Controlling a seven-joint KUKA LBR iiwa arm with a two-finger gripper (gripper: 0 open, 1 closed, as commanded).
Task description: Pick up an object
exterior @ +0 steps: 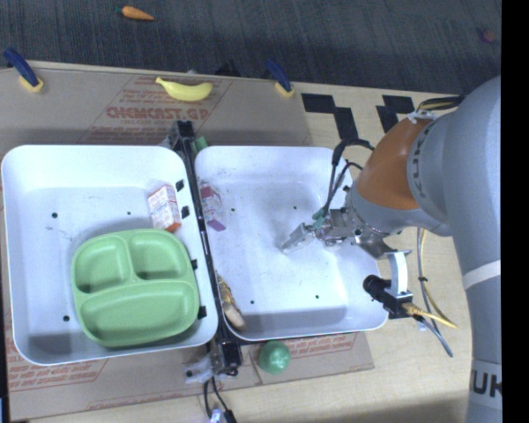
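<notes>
My gripper (293, 239) hangs low over the middle of the right bin (273, 170), pointing left, with bare white floor beneath it and nothing seen in it. A small pink-and-white packet (210, 204) lies by that bin's left wall. A brownish object (230, 308) rests in its front left corner. In the left bin (35, 183) sit a green divided plate (137, 285) and a small red-and-white carton (163, 208) just behind the plate.
A yellow banana (185, 87) lies on the cardboard behind the bins. A green ball (273, 356) sits on the bench in front of the right bin. Blue clamps (23, 70) hold the cardboard's back edge. The arm's orange band (392, 170) overhangs the right bin's right side.
</notes>
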